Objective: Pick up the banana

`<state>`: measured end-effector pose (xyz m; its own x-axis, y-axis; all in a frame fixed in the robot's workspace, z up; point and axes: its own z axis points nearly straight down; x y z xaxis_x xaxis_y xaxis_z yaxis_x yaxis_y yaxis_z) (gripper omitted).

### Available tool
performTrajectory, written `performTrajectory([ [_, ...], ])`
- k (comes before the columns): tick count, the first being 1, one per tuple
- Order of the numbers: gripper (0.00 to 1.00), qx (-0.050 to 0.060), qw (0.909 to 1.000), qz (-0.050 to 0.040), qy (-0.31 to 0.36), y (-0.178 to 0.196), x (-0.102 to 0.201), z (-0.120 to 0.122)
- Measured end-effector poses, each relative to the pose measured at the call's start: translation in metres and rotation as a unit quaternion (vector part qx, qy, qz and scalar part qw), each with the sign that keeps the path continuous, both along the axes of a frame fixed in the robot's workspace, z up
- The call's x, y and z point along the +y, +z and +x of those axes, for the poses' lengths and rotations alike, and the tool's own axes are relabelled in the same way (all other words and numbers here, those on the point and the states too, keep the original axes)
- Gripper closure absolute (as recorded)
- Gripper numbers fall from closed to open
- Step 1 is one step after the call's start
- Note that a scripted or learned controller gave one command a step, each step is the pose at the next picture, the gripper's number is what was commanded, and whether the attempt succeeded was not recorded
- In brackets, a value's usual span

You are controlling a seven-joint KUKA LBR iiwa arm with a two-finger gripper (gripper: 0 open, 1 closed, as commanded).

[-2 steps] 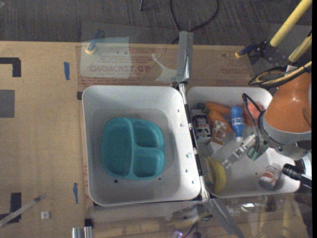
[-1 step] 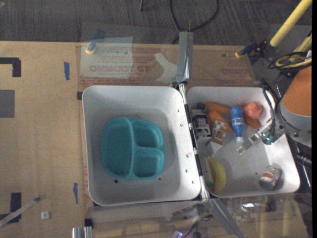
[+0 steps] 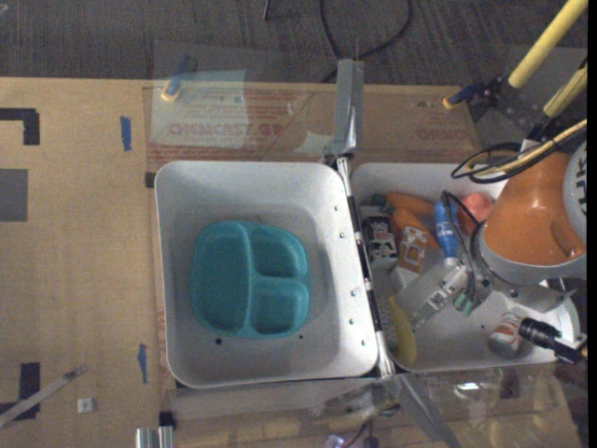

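Observation:
The banana [image 3: 403, 332] is yellow-green and lies along the near left edge of the right bin [image 3: 448, 360], close to the divider between the bins. My gripper [image 3: 417, 307] reaches in from the right, slanting down and to the left. Its tip is just above and to the right of the banana's upper end, very near it. Whether it touches the banana cannot be told. The grey arm with its orange band [image 3: 527, 222] covers the right part of that bin.
The left bin [image 3: 177, 194] holds a teal divided plate [image 3: 250, 278]. In the right bin's far part lie an orange carrot-like item [image 3: 410, 203], a blue object [image 3: 445, 230], a brown packet [image 3: 412, 248] and a pink item [image 3: 478, 205]. A small can [image 3: 504, 334] sits near right.

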<state>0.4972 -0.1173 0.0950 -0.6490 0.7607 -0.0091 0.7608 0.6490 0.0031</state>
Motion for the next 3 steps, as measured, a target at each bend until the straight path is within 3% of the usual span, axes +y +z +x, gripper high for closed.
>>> performTrajectory([
  [1,0.0,-0.003,0.9681,-0.0026,0.25,-0.005,0.008,-0.012],
  [2,1.0,-0.006,0.9687,-0.0028,0.248,0.006,0.007,-0.011],
  [3,1.0,0.002,0.9957,0.0017,0.093,0.09,0.105,0.018],
])
